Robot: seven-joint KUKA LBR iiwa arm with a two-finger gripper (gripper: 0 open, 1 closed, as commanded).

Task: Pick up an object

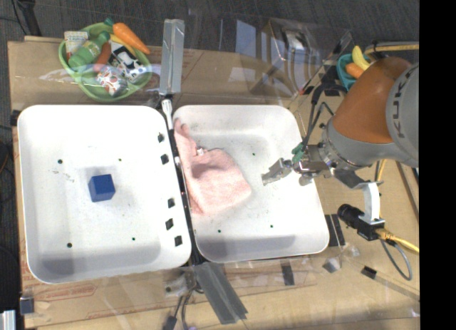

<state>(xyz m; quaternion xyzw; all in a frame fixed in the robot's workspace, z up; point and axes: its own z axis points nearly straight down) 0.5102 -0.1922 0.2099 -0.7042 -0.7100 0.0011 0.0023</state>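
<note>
We see the arm (377,118) as a bulky rounded body, its broad orange band sitting above a smooth grey shell that curves away at the right. Below the band the wrist narrows into a cluster of darker metal parts with a small green piece among them, and thin dark cables loop along its upper side. At its end the gripper (274,173) is a slim grey metal piece with a dull sheen, much thinner than the housing behind it, though its details are too small for us to make out.
</note>
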